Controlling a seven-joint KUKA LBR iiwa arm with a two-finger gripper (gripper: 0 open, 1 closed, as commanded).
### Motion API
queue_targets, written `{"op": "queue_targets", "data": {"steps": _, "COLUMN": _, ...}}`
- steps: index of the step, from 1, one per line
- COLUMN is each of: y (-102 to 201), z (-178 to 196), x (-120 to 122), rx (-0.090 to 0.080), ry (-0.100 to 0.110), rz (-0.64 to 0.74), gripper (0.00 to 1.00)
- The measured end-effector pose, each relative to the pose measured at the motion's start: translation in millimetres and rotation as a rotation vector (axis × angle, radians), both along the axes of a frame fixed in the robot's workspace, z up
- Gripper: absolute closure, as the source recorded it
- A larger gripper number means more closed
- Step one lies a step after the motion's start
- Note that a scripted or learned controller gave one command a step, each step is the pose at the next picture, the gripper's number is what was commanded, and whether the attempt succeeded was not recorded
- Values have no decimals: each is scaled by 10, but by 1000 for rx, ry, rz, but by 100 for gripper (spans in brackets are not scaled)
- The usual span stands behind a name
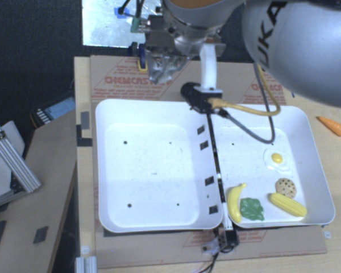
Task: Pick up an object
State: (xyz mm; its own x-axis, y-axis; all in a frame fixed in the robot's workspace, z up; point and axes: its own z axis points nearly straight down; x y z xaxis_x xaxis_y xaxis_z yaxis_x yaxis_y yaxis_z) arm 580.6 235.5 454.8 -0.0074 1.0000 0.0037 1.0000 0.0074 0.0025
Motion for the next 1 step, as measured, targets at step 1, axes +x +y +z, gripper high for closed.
{"op": "queue_targets", "data": {"steps": 1, "y": 1, "z": -21, "x": -982, "rx": -1, "ry": 4, "rz": 2, "gripper": 100}}
